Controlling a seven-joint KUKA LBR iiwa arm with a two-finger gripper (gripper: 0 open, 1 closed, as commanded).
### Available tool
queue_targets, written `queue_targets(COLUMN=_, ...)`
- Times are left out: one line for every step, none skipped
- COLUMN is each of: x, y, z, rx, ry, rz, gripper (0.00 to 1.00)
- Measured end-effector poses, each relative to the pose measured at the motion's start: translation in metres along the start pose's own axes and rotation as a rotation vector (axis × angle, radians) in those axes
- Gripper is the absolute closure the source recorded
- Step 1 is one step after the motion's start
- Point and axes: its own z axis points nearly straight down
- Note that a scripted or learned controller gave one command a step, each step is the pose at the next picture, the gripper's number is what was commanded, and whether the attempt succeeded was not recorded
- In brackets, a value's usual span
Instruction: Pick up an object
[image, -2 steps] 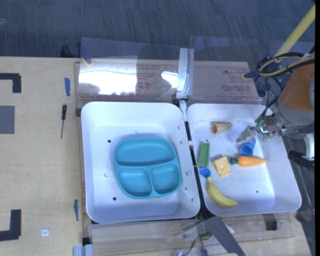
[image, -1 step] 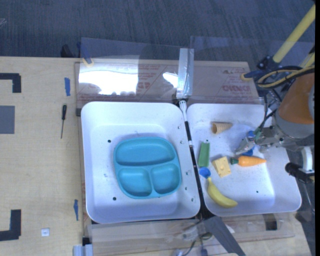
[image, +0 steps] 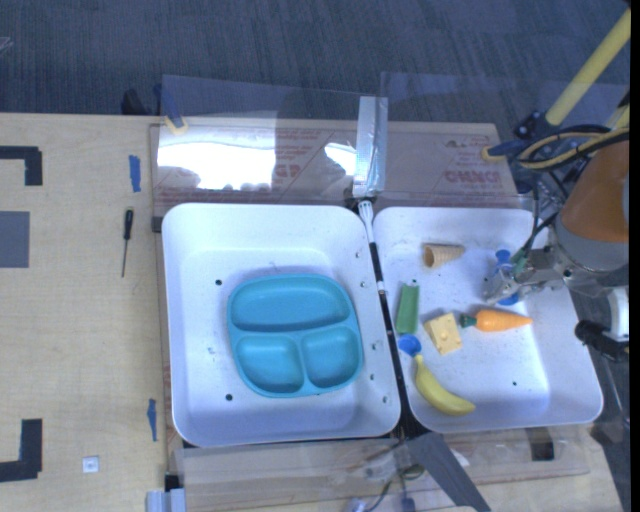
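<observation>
The gripper (image: 507, 282) hovers at the right bin's (image: 575, 400) three o'clock, just above the carrot (image: 500, 320); finger state unclear, apparently nothing lifted yet.

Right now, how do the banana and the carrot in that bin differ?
The banana is yellow and curved; the carrot is orange, straight and tapered. The banana lies near the bin's front edge, while the carrot lies further back, just below the gripper. Both are toy foods lying flat in the right bin.
</observation>
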Motion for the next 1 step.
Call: queue_targets(x=0.044, y=0.0553, z=-0.0784, rx=0.013, ry=0.002, rz=0.081, gripper=1.0)
